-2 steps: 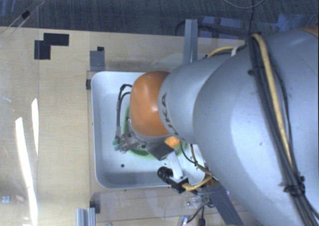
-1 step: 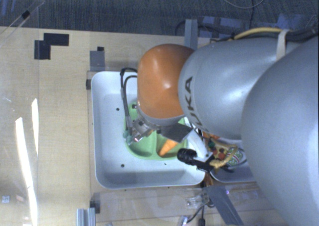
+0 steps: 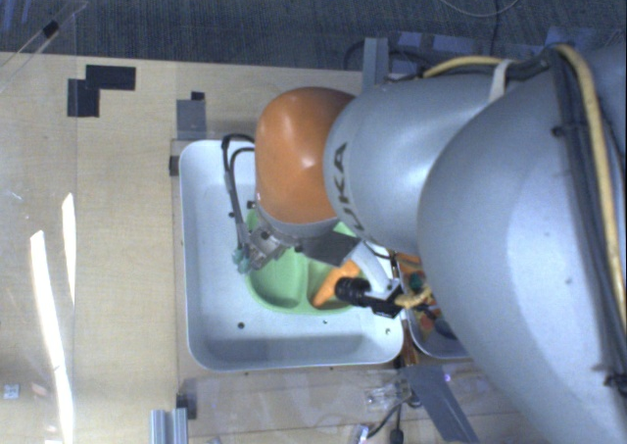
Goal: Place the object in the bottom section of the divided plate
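One white bin (image 3: 211, 266). One green divided plate (image 3: 279, 285) inside it, near right. One orange object (image 3: 345, 287) at the plate's right edge. One arm (image 3: 411, 177) overhead. Gripper grip: cannot tell.

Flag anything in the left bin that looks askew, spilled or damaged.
Nothing stands out. The green divided plate lies flat in the white bin, with an orange object at its right edge; the arm hides much of it.
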You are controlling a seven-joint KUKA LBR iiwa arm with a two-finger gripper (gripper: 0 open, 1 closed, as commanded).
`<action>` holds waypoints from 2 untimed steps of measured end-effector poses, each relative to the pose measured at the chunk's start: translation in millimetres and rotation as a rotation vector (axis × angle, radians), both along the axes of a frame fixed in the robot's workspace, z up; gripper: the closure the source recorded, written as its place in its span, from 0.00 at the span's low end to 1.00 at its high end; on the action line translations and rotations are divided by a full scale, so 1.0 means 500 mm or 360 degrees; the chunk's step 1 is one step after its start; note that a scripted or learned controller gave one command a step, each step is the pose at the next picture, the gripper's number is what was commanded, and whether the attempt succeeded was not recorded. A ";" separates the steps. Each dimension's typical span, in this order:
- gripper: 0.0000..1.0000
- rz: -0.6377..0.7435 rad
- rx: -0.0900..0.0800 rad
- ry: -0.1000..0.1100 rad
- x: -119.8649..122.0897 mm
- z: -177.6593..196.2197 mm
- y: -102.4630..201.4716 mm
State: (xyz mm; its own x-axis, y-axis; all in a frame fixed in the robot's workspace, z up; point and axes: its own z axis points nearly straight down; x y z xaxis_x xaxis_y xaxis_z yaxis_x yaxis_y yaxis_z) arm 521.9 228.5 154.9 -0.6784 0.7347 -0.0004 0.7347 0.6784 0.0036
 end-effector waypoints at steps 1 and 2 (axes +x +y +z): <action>1.00 0.0215 0.0001 -0.0005 -0.068 0.138 -0.013; 1.00 0.0674 0.0009 -0.0033 -0.015 -0.125 0.013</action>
